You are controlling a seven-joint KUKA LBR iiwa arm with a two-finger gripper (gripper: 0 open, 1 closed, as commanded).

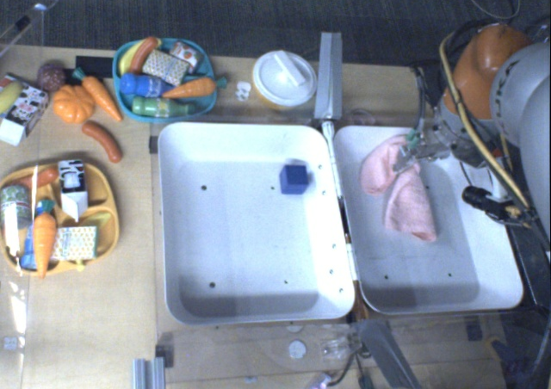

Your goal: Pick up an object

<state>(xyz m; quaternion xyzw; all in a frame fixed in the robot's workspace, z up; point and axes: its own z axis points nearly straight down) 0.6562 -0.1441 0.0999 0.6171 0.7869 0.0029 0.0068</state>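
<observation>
A wooden worktop (129, 327) seen from above carries two shallow white bins side by side. The left bin (215, 293) holds one small blue cube (294, 178), sitting toward two o'clock from the bin's centre, well apart from anything else. The right bin (448, 284) holds a pink cloth (405, 194), crumpled, running from the bin's upper left down toward its middle.

The grey arm with its orange band (482, 69) comes in from three o'clock. The hand (416, 148) is at the cloth's upper edge, at about eleven o'clock in the right bin. A fold of pink fabric appears gathered up between its fingers, so the hand looks closed on the cloth, though the view is small and a little blurred there.

As a judgement: the grasp seems made, but the lift is barely started. Most of the cloth lies on the bin floor. What is left is to raise it clear and show that the grip lasts.

Toy food fills dishes along the worktop's nine o'clock side, and a white lidded tub (284, 79) stands at twelve.
</observation>
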